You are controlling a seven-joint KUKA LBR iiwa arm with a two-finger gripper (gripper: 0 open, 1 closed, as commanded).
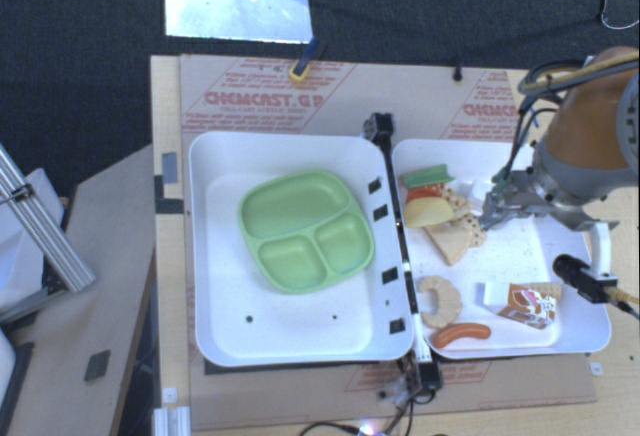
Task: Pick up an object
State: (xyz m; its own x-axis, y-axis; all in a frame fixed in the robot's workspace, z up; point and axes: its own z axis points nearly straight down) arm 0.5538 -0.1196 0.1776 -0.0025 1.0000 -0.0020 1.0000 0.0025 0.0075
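Low in the right bin (pixel 580 329), the end effector (pixel 489 214) hangs over toy food, just beside a cheese wedge (pixel 450 242) and a yellow slice (pixel 427 213), its grip state impossible to tell, nothing visibly held.

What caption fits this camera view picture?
Robot pincer reaches into the right bin of toy food; green tray in the left bin.
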